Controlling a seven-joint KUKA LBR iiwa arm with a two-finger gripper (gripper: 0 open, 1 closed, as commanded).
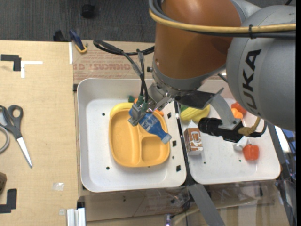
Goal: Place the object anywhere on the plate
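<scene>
The blue object [154,127] lies aslant over the upper right part of the yellow plate [123,147], its upper end just under the gripper [139,111] and its lower tip pointing towards the plate's right rim. Whether it rests on the plate or hangs just above it cannot be told from this angle.

At the far left a pair of scissors [18,133] lies on the table [44,164], well apart from the bins. Next comes the left bin [94,175], which carries the divided plate. The gripper hovers at the plate's far edge, touching or nearly touching the blue object's top. Whether it is clamped on the object or has let it go cannot be told.

The object looks small, flat and light, probably thin plastic or a stiff packet, so it should carry easily but could swing or slip if pinched at one corner. A hold across its broader upper half seems safest.

In the right bin [221,171] lie a yellow item [195,113], a small brown carton [194,141] and, furthest right, a red item [251,152].
</scene>
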